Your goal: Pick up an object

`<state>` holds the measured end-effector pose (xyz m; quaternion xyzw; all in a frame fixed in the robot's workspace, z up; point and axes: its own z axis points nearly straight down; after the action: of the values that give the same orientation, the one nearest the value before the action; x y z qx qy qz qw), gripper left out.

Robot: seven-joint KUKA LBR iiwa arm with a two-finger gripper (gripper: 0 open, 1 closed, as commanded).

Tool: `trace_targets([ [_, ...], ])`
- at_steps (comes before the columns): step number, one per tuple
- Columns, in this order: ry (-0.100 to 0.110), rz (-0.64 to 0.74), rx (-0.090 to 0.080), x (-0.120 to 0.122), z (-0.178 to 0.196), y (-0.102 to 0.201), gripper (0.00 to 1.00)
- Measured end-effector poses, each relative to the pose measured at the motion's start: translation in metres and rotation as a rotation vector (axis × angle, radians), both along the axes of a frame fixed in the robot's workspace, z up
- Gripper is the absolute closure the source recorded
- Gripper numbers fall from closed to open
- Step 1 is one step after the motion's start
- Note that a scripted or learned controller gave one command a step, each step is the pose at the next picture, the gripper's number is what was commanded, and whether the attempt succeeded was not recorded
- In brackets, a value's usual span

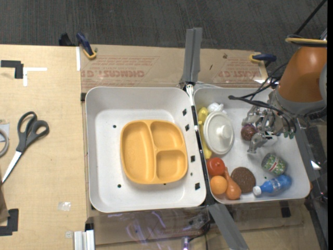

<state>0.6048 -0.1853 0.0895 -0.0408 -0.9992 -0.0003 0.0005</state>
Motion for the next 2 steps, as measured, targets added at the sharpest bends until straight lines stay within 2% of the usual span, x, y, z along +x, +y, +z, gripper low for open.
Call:
trace_targets([
  [1, 0.000, -0.006, 0.000, 0.016, 0.000, 0.065, 0.00],
  [2, -0.002, 0.118, 0.000, 0.011, 0.045, -0.027, 0.00],
])
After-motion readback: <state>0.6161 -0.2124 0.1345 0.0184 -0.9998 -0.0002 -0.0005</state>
